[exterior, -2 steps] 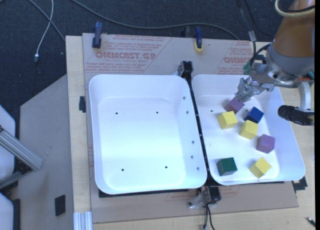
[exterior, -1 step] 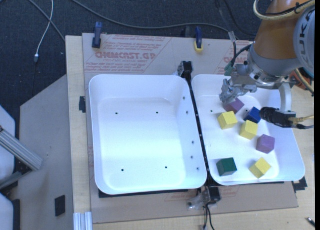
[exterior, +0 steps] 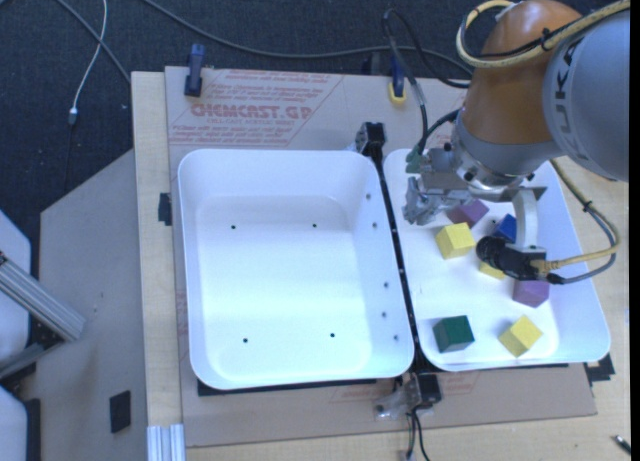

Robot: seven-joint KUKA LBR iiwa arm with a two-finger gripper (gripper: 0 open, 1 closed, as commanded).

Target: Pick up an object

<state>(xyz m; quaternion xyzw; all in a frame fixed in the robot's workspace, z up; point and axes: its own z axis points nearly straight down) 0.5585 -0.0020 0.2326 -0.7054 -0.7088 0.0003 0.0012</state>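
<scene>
My gripper hangs low over the far left part of the right bin, under the grey and orange wrist. Its metal fingers point down toward the bin floor, with nothing visible between them. A yellow cube lies just to the right and nearer of the gripper. A purple block sits beside the fingers, partly hidden by the wrist. A blue block peeks out behind a white bracket. Nearer the front lie a green cube, a second yellow cube and another purple block.
The left bin sits beside the right one, sharing a middle rim. A black cable fitting with a yellow hose hangs over the right bin. Clamps stand at the board's back edge.
</scene>
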